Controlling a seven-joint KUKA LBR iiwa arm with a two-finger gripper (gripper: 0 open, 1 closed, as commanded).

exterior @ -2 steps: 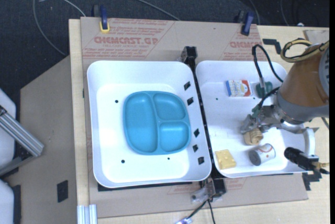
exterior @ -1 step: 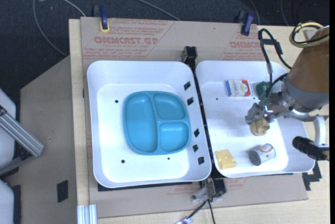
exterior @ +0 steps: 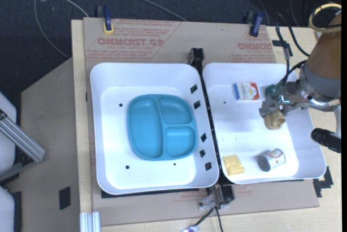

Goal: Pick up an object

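Observation:
My gripper (exterior: 272,108) hangs over the right bin (exterior: 303,171), near its middle right. A small tan, rounded object (exterior: 274,120) sits directly at the gripper's tip, touching it or just under it; I cannot tell whether it is gripped. A small white box with red and blue print (exterior: 246,91) lies in the same bin, just left of the gripper. A yellow block (exterior: 233,165) and a grey and white can (exterior: 271,160) on its side lie near that bin's front edge.
The left bin (exterior: 105,90) holds a blue divided plate (exterior: 161,126). A black divider with clips (exterior: 203,117) runs between the bins. The arm's grey body with its orange band (exterior: 325,57) comes in from the right. Cables cross the dark floor behind the bench.

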